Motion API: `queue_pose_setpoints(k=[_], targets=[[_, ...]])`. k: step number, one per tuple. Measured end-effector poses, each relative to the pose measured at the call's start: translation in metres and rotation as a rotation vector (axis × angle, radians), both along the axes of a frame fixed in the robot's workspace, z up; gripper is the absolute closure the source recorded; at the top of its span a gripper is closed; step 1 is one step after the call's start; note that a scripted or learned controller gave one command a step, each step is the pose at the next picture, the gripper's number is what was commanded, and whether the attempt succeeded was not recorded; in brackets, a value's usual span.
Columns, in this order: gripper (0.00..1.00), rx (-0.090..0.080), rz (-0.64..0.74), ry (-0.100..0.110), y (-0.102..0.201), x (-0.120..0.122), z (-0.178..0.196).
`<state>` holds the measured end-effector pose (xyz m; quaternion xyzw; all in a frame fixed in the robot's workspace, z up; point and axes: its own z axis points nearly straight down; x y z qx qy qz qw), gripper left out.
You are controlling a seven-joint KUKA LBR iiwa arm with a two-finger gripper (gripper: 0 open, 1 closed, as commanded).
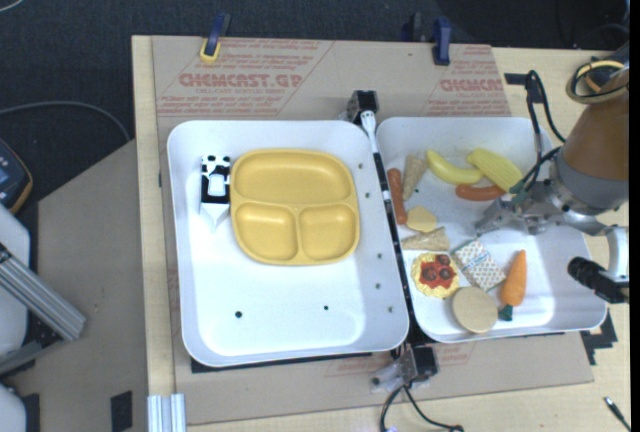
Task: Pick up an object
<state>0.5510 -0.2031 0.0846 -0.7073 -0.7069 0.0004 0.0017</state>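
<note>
The right bin holds several toy foods: a yellow banana, a yellow-green piece, a red sausage, an orange sausage, a small pizza, a checkered cracker, a carrot and a round tan cookie. My gripper reaches in from the right and hangs low over the middle of this bin, just below the red sausage and above the cracker. Nothing can be seen held in it.
The left bin holds a yellow three-part plate and a small black-and-white object beside it. The arm's orange band stands over the right bin's right rim. Clamps sit on the board's far edge.
</note>
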Motion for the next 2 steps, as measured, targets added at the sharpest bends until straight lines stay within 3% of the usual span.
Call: queue_pose_setpoints(k=[1, 2], targets=[[1.00, -0.001, 0.000, -0.003, 0.000, 0.001, 0.011], [1.00, -0.005, 0.002, -0.008, 0.002, 0.006, 0.055]])
